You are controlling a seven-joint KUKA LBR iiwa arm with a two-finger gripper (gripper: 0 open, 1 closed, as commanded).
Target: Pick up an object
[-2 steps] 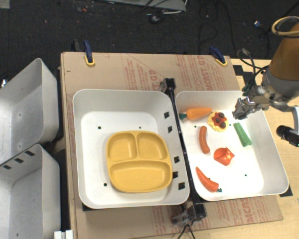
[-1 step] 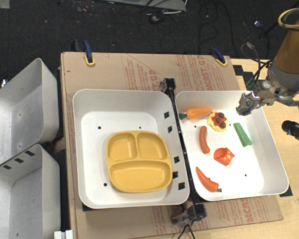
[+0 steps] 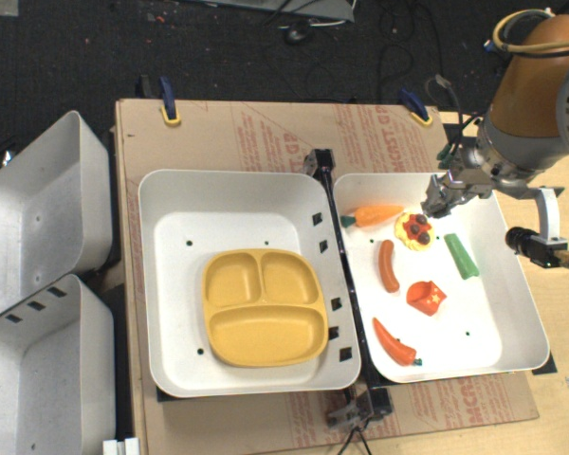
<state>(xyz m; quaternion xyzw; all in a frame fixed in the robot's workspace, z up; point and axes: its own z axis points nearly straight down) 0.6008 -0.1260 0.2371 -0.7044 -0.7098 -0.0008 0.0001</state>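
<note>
Two white bins sit side by side on the tabletop (image 3: 266,126). In the camera view, the left bin (image 3: 161,254) carries a yellow divided tray (image 3: 264,307), and the right bin (image 3: 512,339) holds the small toys. The pincer (image 3: 440,197) hangs over the right bin's upper edge, just beside a yellow disc with dark bits on top (image 3: 416,232); whether it is open or closed I cannot tell, since its tips merge into a dark cluster. Nothing can be seen gripped in it.

The disc looks like the nearest candidate to pick, and being round it has no clear long axis. An orange carrot (image 3: 377,215) lies just left of it, its long axis running nearly across the bin with the green end pointing left. A sausage (image 3: 389,265) lies below, lengthwise down the bin with a slight tilt. A green block (image 3: 461,255) slants from upper left to lower right. A red pepper (image 3: 426,297) and a chilli (image 3: 394,342) lie lower down.

To do the pick well, I judge the pincer should descend straight over the disc's middle and clear of the carrot. For any long piece, it should close across the short width.
</note>
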